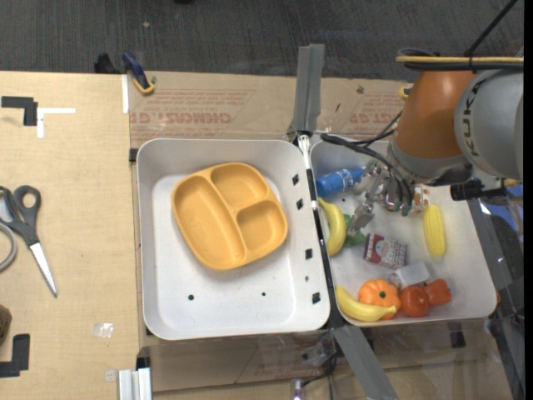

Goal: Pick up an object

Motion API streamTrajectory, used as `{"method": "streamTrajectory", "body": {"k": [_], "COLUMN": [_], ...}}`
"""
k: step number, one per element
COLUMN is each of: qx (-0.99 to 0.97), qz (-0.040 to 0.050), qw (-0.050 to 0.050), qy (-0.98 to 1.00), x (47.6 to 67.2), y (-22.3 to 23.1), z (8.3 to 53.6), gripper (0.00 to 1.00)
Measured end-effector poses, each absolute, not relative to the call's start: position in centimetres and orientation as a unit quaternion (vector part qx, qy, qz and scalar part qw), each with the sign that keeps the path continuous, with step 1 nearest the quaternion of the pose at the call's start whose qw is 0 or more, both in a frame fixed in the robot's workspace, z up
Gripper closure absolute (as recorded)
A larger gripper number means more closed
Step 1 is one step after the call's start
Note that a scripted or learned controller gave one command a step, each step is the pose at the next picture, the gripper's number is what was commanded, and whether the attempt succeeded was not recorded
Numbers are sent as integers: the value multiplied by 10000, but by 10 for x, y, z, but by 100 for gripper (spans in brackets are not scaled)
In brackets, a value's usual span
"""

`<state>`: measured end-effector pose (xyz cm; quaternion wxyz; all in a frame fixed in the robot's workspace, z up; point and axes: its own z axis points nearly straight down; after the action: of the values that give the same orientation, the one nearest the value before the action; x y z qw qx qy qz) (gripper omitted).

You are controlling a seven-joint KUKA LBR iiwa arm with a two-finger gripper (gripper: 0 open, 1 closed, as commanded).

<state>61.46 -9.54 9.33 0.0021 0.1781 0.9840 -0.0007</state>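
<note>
Although the arm is already reaching in from the right, nothing is seen to be lifted yet, so the pick is judged to be at its approach stage with the grasp itself not yet done.

Two shallow white bins are set side by side on a pale wooden worktop [67, 223]. The left bin [158, 307] holds one thing — an orange plate [229, 215] with three compartments, lying flat near its middle. The right bin [475, 298] holds the clutter from which an object is to be picked: a blue bottle [340, 180] near the far left corner, a yellow banana [335, 226] along the left wall with a small green item [356, 239] just beside it, a red and white packet [385, 250] near the middle, a corn cob [434, 230] to the right, and along the near edge a second banana [360, 307], a small orange pumpkin [380, 293] touching it, and a red tomato [415, 302] beside that.

The gripper [371, 205] is lowered into the right bin, between the blue bottle and the packet, with cables bunched around it. Whether it is released or clenched cannot be told — its tip is blurred and partly masked by the wiring, and no object is seen caught in it.

A pair of scissors [29, 232] lies on the worktop, well apart at the far left. Everything still rests in its bin; closing on something and raising it clear remain to be done.
</note>
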Motion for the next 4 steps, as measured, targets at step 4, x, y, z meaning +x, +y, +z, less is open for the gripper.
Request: {"method": "streamTrajectory", "body": {"k": [4], "qx": [3529], "qz": [0], "qw": [-2], "qy": [9357], "x": [524], "y": [-99], "z": [92], "gripper": [0]}}
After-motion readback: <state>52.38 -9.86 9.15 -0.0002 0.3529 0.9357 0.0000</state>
